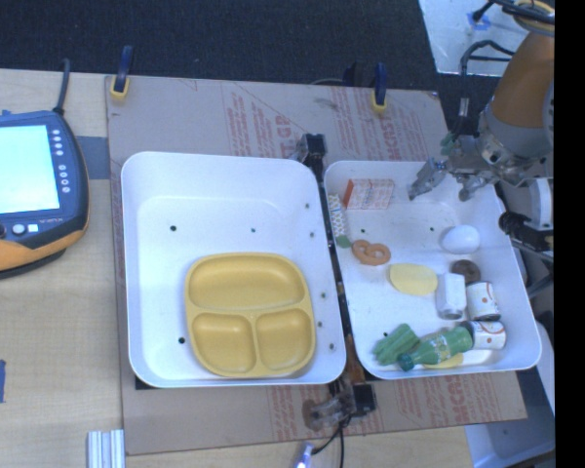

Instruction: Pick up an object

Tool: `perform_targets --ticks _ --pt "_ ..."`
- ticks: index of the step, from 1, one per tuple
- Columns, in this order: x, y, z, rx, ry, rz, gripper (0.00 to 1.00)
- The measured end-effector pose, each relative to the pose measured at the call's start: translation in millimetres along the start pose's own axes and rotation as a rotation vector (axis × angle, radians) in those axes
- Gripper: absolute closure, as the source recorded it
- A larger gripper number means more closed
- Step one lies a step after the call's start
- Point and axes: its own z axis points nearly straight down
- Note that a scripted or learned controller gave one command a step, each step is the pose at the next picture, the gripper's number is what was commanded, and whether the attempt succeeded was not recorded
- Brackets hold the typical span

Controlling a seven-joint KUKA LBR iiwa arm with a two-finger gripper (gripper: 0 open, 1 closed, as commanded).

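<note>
My gripper (445,182) hangs over the back right of the right bin (424,217), its two fingers spread apart with nothing between them, so it stands open. Just in front of it and a little to the right lies a white egg shape (460,238). A small red-and-white box (369,194) rests to its left at the bin's back. Further forward are a brown pretzel (370,253), a pale yellow disc (412,279), a dark brown lump (464,270), two small white cans (451,295) (484,301) and a green bottle (435,347) beside a green bunch (395,342).
The left bin (224,198) holds a yellow divided plate (250,314). A tablet controller (24,188) lies on the bench at far left. Clamps (378,84) pin the cardboard at the back. The arm's orange band (522,81) rises at the right.
</note>
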Motion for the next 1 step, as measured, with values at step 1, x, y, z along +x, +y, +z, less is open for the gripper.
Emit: perform_targets --ticks 1 --pt "51.2 0.6 22.2 0.002 0.001 -0.005 0.00"
